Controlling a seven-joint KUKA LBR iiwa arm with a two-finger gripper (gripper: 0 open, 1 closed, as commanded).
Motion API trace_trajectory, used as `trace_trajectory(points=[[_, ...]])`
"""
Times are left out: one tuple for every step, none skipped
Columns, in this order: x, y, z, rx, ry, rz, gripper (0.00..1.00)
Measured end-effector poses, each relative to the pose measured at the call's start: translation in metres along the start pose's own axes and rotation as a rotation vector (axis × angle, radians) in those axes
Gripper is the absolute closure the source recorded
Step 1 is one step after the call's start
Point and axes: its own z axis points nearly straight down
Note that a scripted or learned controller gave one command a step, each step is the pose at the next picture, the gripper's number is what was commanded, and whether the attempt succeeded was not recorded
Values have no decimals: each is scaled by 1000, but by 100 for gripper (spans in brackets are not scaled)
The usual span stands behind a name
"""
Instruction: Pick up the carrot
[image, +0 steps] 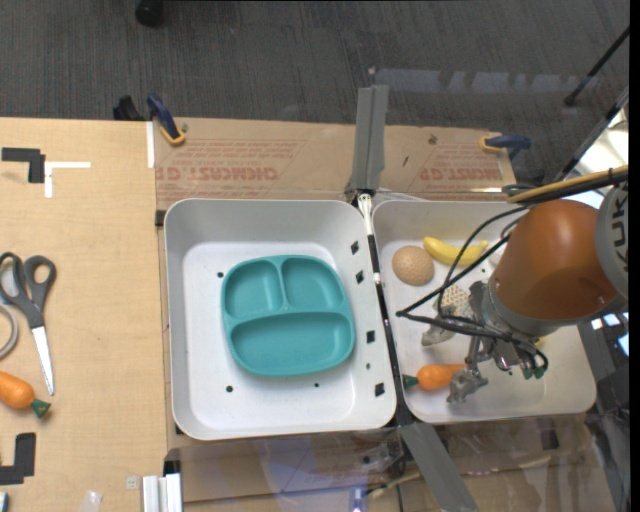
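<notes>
A small orange carrot (433, 377) with a green stem end lies near the front left corner of the right bin (570, 400). My gripper (466, 383) hangs low over the bin floor, right against the carrot's right end. The grey arm with its orange band (550, 265) reaches in from the right and hides the bin's middle. A second carrot (14, 391) lies outside the bins at the bench's far left edge.
A banana (448, 250) and a tan egg-shaped thing (412, 265) sit at the back of the right bin. Pale items (450, 298) lie partly under the arm. The left bin (190, 300) holds a teal divided plate (288, 315). Scissors (30, 305) lie on the bench at left.
</notes>
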Motion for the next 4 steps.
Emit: trace_trajectory(points=[[4, 0, 0, 0, 0, -85, 0], [6, 1, 0, 0, 0, -226, 0], [1, -8, -1, 0, -2, -668, 0], [13, -5, 0, -1, -1, -724, 0]])
